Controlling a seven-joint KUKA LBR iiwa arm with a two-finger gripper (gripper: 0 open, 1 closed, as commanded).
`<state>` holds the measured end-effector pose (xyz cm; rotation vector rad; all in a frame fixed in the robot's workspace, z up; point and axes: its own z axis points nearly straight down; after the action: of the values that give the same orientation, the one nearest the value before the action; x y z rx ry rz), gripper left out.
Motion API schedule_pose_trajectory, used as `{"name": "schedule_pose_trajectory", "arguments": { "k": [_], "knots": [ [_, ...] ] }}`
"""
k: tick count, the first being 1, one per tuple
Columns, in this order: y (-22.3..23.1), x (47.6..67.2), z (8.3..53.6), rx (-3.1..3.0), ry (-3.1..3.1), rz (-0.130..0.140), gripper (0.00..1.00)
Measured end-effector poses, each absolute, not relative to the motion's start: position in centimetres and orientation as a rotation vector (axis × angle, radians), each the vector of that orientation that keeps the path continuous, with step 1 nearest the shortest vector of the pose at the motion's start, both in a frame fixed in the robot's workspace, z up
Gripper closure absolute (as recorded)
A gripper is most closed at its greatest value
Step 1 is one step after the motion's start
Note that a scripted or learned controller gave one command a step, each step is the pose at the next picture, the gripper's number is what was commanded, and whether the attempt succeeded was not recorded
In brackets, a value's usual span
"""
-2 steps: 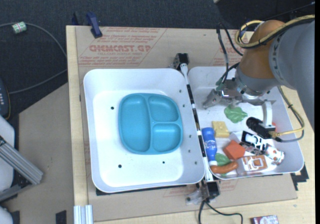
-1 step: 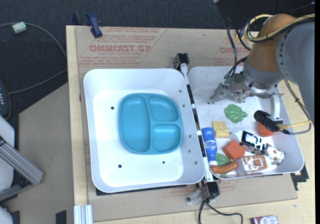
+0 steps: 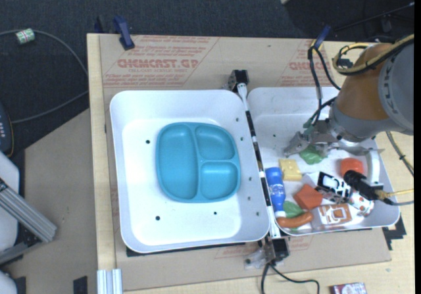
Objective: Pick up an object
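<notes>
**Now: gripper low over a green piece in the right bin**

Here the arm reaches in from the right side of the camera view, its orange band sitting above the grey wrist, and it bends down into the right bin. The gripper sits low in the middle of that bin, pointing towards the wall shared by the two bins. Whether it is released or clenched cannot be told from this slant, because the wrist covers much of it.

The green piece lies on the bin floor right at the gripper, touching it or just beneath it. It seems to be resting on the floor rather than lifted, though the view is too poor to be sure.

Other things crowd the near half of the same bin. A yellow block lies just beside the green piece, on the side towards the shared wall. A blue-and-white tube lies along that wall, near the yellow block. An orange-red wedge sits between the tube and a printed card. A sausage-like toy rests against the near rim, below the wedge. An orange piece lies further right, under the wrist.

The left bin holds a blue plate with three compartments, set flat near its middle. Both bins stand on the pale bench.
</notes>
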<state>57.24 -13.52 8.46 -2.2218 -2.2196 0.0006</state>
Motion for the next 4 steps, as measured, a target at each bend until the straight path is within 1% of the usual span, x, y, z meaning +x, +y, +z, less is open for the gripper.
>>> {"name": "schedule_pose_trajectory", "arguments": {
  "k": [1,2,3,4],
  "knots": [
    [-19.9,63.5,8.5,-2.223,-2.223,0.001,0.00],
    [-12.9,57.4,8.5,-2.220,-2.222,-0.001,0.00],
    [-15.7,61.2,8.8,-2.222,-2.223,0.000,0.00],
    [-13.8,55.6,8.4,-2.221,-2.220,0.000,0.00]
  ]
}}
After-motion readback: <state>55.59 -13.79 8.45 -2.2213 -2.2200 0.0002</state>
